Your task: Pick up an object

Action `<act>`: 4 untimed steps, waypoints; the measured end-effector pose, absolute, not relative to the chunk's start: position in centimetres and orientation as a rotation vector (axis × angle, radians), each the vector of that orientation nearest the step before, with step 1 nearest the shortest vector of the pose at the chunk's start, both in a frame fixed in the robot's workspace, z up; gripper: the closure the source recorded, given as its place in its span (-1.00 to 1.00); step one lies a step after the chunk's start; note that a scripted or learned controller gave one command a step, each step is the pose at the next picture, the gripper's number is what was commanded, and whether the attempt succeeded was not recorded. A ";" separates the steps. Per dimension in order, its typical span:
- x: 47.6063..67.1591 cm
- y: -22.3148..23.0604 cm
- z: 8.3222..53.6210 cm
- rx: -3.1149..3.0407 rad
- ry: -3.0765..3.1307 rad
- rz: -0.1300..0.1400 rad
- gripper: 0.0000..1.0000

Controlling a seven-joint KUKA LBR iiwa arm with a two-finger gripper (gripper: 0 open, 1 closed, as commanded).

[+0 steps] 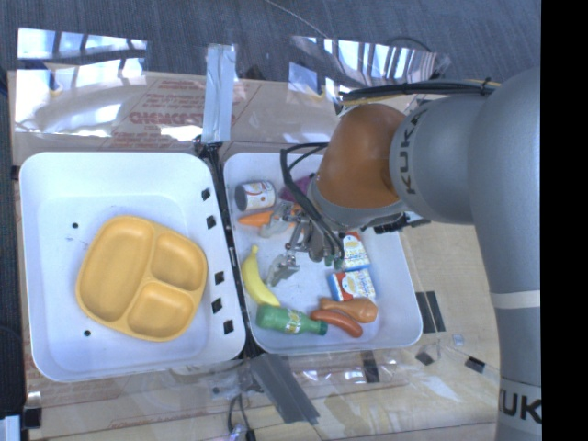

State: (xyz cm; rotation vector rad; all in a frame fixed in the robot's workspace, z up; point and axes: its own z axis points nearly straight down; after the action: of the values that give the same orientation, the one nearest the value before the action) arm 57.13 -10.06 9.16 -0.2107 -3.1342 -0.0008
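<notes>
Arm: the big grey arm (459, 154) with the orange band comes in from the right and reaches down into the right bin (397, 288).
Tool: the tool (283, 266) hangs low over the middle of the right bin. Its metal fingers (278, 269) look a little spread, and nothing sits between them.
Nearest toy: the banana (256, 279) lies just to the left of the tool, by the wall between the two bins.
Other toys: a green bottle (289, 321) lies near the front edge, touching the banana's end. A hot dog (347, 314) sits beside the bottle. A small can (256, 195) lies at the back, with a carrot (258, 218) just in front of it. Two little boxes (354, 274) lie under the arm on the right.
Left bin: the left bin (55, 191) holds a yellow tray (140, 277) with three parts.
Step now: I think the tool is going down for a grab, and no toy is lifted yet.
How to do it well: pick one toy that lies apart. The banana looks like a good pick. Put one finger on each long side of it, not on its ends, then close slowly and lift straight up.
Watch out: the banana is close to the bin wall and the bottle, so a finger could bump them and push the banana away.
</notes>
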 end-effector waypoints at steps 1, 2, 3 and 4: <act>57.3 -9.9 10.2 -0.202 -3.136 -0.001 1.00; 62.4 -6.9 26.2 -0.508 -3.113 0.000 1.00; 57.0 -6.9 19.1 -0.186 -3.133 0.000 1.00; 61.2 -7.3 20.9 -0.073 -3.144 0.001 1.00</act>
State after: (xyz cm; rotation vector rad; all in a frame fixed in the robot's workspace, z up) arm 61.16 -7.33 20.92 -0.0731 -3.1440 0.0010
